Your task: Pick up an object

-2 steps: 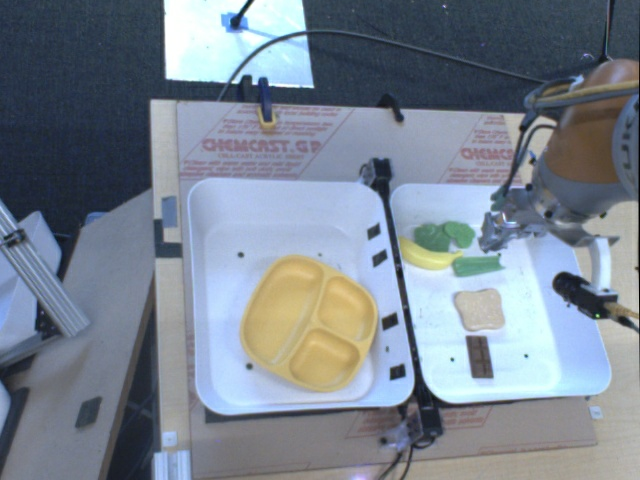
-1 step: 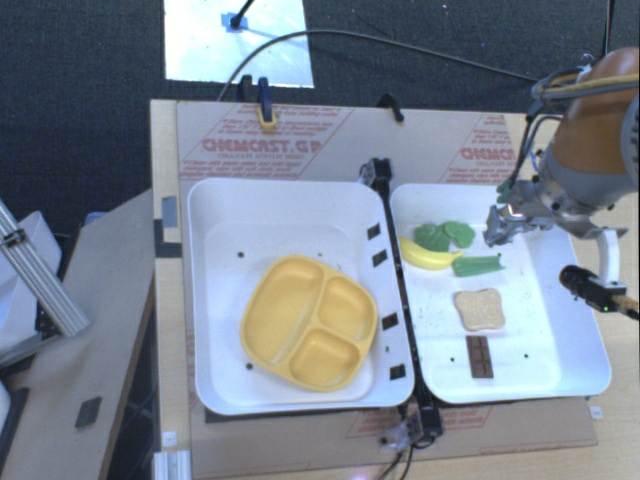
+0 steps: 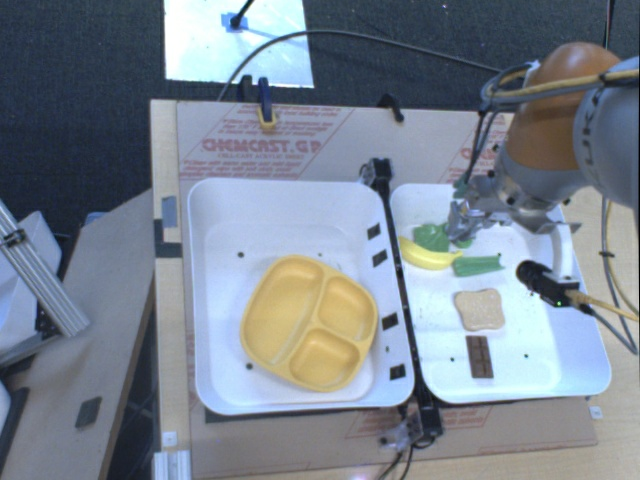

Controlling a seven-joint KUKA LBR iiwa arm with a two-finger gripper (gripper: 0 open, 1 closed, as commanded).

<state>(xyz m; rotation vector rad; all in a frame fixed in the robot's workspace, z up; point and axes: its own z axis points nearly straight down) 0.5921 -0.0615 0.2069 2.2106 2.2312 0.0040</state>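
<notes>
Arm: grey with an orange band, reaching in over the right bin's (image 3: 590, 363) far right corner.
Gripper (image 3: 461, 226): lowered into the right bin near its far left corner, directly above a green object (image 3: 432, 236); whether it is open, closed or gripping cannot be told from this slant.
Green object: possibly a leafy toy piece, touching the far side of the banana (image 3: 425, 256).
Banana: yellow, lying near the right bin's left wall.
Green pod (image 3: 477, 265): flat, just right of the banana.
Toast slice (image 3: 480, 309): mid-bin, nearer than the pod.
Brown bar (image 3: 480, 356): toward the right bin's near edge.
Left bin (image 3: 215, 268): holds a yellow compartment tray (image 3: 309, 321), tilted diagonally, toward the near right corner.
Table (image 3: 270, 138): carries both bins side by side.
</notes>
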